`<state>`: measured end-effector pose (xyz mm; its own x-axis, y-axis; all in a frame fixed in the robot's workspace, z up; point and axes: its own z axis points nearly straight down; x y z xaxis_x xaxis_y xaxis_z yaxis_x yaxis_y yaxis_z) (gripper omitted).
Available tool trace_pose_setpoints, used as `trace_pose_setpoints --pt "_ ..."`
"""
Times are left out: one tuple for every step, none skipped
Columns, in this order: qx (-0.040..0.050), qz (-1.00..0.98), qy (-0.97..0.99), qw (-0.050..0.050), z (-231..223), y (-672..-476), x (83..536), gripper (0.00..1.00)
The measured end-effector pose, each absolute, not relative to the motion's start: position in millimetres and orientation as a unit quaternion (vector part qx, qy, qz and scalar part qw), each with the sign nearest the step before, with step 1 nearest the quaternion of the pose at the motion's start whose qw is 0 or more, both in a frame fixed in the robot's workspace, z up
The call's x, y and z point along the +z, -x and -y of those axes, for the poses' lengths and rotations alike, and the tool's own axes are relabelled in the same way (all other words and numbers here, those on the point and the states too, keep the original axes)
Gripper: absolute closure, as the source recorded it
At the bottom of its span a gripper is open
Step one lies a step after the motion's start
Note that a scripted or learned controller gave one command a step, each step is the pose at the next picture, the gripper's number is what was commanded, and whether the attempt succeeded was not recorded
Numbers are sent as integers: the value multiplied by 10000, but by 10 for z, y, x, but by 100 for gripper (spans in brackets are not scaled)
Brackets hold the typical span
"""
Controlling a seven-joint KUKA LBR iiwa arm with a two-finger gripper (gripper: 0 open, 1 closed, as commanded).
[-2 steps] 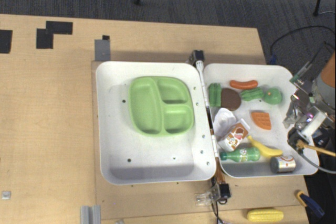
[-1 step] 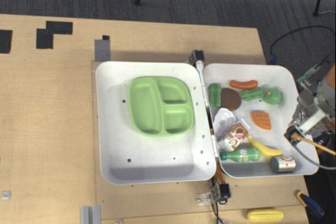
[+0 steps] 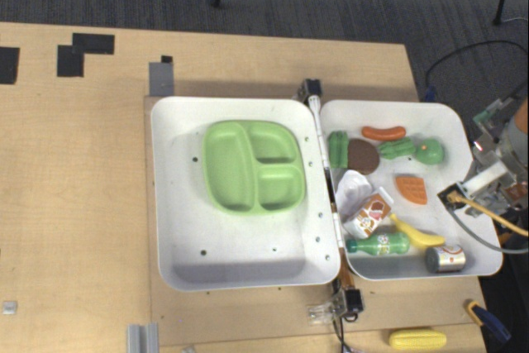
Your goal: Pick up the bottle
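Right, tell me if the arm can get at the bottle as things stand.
Probably yes: the bottle lies uncovered by the right bin's near wall, open from above, though the banana and a snack packet crowd it.

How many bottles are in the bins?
1: the green bottle lies on its side at the near edge of the right bin, beside the banana. Clutter could hide another.
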<state>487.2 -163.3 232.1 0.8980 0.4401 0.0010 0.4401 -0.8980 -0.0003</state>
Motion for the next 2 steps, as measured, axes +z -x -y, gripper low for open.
trace_pose_setpoints --pt "-3 1925 9813 3 1593 -4872 2338 100" --pt "3 1035 9946 8 1672 -4868 2231 100"
